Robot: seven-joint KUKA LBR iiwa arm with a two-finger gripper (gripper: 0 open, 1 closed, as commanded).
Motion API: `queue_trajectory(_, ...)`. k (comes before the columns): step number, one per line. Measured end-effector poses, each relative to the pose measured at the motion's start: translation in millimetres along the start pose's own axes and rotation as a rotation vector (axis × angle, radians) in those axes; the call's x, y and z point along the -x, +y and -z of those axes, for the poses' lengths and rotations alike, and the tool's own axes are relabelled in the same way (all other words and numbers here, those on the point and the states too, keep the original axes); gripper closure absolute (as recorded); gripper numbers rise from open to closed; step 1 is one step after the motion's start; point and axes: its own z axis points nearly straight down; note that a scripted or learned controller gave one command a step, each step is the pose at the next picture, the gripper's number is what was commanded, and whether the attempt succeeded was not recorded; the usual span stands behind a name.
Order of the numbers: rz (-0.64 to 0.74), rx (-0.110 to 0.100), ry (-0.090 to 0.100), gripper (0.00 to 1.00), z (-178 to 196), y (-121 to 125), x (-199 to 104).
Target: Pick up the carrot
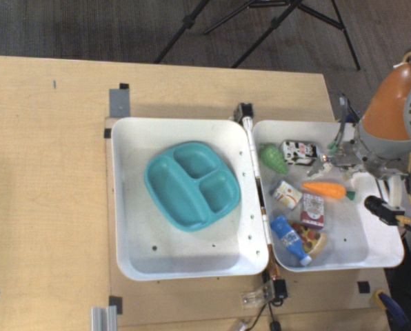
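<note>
The carrot (pixel 325 189), orange with a small green tip at its right end, lies flat across the middle of the right bin (pixel 381 254). My gripper (pixel 338 157) hangs over the bin's upper right part, just above and slightly right of the carrot, below the orange band of the arm (pixel 392 109). Nothing of the carrot is lifted; it rests on the bin floor.
Around the carrot lie a green toy (pixel 273 158), a black-and-white carton (pixel 299 152), a small white carton (pixel 286 194), a red packet (pixel 313 211), a blue bottle (pixel 288 238) and a pizza-like toy (pixel 314 243). The left bin (pixel 129 254) holds a teal divided plate (pixel 193 185).
</note>
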Motion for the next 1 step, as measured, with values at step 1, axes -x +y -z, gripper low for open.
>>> queue_trajectory(1, 0.151, 0.013, -0.003, 0.00, -21.4, -30.6, -11.2)
